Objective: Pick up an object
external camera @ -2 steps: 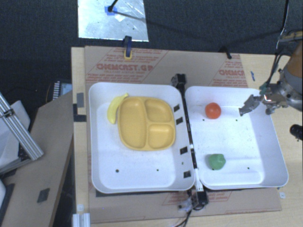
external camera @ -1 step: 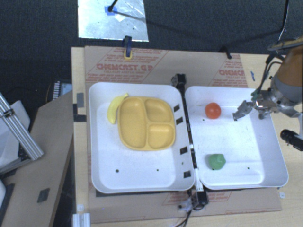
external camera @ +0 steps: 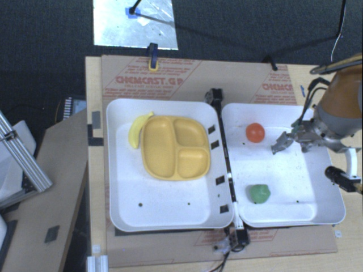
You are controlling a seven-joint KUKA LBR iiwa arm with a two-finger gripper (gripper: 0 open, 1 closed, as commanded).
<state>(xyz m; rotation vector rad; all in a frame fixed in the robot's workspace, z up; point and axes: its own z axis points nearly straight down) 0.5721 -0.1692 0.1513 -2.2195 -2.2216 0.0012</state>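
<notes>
Gripper (external camera: 282, 146) (whether spread, I cannot tell) right of orange ball (external camera: 255, 132); centre over ball before descending

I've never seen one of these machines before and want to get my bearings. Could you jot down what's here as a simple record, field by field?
left bin: holds a yellow divided plate and a banana tucked against the plate's left edge
right bin: holds an orange ball near the back and a green object near the front
arm: grey with an orange band, reaching in from the right
claw: over the right bin, just right of the orange ball, nothing visibly held
</notes>
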